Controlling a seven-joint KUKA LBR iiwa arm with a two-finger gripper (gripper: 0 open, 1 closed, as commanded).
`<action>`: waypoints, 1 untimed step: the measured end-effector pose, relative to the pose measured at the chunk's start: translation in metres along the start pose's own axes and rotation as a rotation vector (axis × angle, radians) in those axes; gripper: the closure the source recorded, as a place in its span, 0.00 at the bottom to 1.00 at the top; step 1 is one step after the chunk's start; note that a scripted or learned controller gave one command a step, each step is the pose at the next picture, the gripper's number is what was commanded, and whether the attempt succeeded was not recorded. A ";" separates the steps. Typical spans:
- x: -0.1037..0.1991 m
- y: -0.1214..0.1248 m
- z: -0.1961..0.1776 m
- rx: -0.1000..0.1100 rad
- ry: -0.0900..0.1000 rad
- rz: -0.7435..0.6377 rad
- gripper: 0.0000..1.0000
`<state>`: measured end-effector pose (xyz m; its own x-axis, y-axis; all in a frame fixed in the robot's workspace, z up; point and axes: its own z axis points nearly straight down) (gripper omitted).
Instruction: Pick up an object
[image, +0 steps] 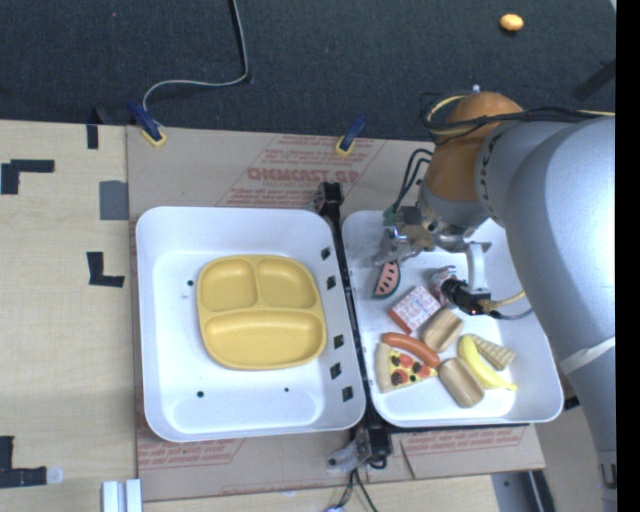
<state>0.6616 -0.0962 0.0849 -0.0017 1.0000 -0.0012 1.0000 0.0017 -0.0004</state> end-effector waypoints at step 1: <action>0.003 0.007 0.000 0.000 0.001 0.001 0.00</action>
